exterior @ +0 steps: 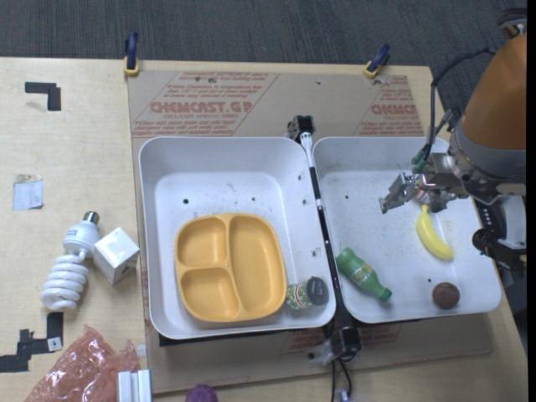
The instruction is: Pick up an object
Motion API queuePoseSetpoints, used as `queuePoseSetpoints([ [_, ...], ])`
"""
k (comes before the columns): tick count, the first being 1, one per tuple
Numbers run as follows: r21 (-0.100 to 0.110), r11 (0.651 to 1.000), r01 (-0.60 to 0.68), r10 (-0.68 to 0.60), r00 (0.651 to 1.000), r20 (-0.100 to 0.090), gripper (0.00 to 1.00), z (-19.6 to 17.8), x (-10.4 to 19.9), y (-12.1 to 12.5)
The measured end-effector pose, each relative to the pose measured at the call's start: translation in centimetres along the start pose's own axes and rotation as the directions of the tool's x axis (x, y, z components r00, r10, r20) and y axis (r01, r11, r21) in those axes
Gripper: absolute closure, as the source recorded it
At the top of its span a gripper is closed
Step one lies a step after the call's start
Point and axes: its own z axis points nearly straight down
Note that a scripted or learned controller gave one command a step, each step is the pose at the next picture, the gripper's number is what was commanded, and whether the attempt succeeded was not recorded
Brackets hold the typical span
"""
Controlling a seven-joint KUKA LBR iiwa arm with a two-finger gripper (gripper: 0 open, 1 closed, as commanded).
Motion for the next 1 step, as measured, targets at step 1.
queuePoseSetpoints([
  [1, 0.000, 1.000, -0.003, 0.003, 1.000, 0.000, 0.00, 10.18, -4.62, 2.23],
])
